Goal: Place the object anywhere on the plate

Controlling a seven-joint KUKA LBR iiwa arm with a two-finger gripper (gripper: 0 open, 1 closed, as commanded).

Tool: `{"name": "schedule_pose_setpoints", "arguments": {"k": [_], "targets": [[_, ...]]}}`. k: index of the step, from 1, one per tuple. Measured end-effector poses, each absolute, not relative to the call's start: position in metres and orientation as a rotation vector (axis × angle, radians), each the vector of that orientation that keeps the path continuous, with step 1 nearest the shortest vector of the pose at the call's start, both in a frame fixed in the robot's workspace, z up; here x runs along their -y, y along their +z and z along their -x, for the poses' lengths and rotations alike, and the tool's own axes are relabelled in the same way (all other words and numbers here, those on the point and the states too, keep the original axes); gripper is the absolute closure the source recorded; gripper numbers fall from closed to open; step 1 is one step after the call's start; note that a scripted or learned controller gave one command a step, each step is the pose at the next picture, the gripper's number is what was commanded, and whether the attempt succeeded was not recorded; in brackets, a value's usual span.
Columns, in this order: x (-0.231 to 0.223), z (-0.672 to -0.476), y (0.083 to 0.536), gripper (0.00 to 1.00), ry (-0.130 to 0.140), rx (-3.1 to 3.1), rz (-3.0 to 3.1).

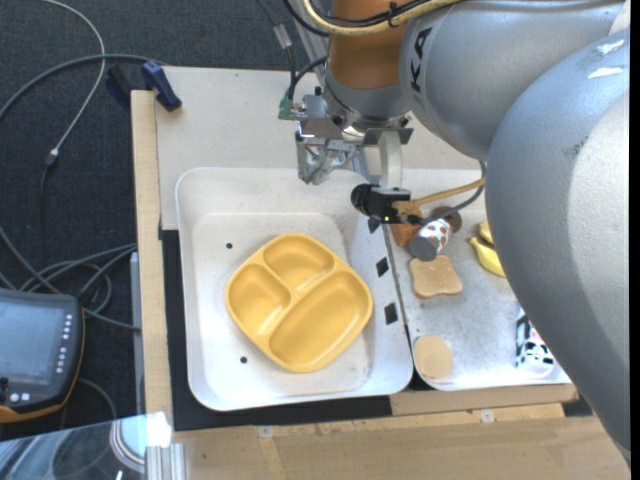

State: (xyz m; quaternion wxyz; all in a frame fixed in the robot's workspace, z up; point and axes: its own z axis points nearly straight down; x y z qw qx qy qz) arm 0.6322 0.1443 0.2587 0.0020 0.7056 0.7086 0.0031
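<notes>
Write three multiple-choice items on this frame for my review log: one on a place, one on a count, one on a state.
1. Where does the yellow plate lie?
A. In the left bin
B. In the right bin
C. On the bench outside both bins

2. How many compartments does the plate have?
A. Two
B. Three
C. Five

3. What does the plate carry now?
A. The slice of toast
B. The banana
C. No food

Key:
1 A: the plate rests on the floor of the left bin, across the divider from the food.
2 B: raised ridges split it into two small sections and one large one.
3 C: the slice of toast, the banana and the round cookie all lie in the right bin, so the placing is not yet done.
</notes>
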Motion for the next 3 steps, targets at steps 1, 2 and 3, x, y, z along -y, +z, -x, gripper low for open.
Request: {"name": "schedule_pose_setpoints", "arguments": {"k": [1, 2, 3], "targets": [[-0.146, -0.613, 0.222, 1.0, -0.009, -2.223, -2.226], [-0.161, -0.587, 0.212, 1.0, -0.007, -2.228, -2.221], [-0.207, -0.659, 0.298, 1.0, 0.02, -2.223, -2.211]]}}
